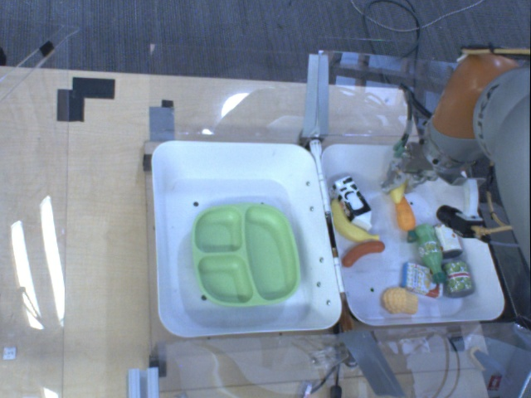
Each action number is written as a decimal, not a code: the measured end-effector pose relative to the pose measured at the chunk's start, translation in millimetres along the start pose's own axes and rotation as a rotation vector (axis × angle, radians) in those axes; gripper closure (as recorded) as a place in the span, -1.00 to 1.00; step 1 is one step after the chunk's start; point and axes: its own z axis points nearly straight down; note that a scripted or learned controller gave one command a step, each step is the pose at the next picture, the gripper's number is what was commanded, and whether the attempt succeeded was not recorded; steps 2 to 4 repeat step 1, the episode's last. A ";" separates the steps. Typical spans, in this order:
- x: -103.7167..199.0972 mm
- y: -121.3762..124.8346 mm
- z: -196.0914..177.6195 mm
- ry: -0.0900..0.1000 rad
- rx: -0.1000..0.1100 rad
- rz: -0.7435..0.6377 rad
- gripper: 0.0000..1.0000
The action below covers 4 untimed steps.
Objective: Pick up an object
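My gripper [402, 175] hangs over the back of the right bin [489, 305], at the end of the grey arm with the orange band. Just under it lies a small yellow piece [397, 195], with an orange carrot [404, 215] right in front of that. Whether the gripper touches either one is unclear. Further left in this bin lie a black-and-white toy [351, 197], a banana [353, 227] and a red sausage [362, 253]. A green bottle [428, 248], a colourful box [419, 278], a can [458, 279] and a corn cob [399, 300] fill the front right.
The left bin [166, 222] holds a green divided plate [246, 254]. A raised divider [325, 222] separates the two bins. A small white box [449, 239] sits by the bottle. Bare bin floor shows at the back left of the right bin.
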 end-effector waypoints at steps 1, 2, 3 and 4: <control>14.3 15.4 -108.3 0.001 -0.008 0.087 1.00; 14.3 15.4 -108.3 0.001 -0.008 0.087 1.00; 14.3 15.4 -108.3 0.001 -0.008 0.087 1.00; 14.3 15.4 -108.3 0.001 -0.008 0.087 1.00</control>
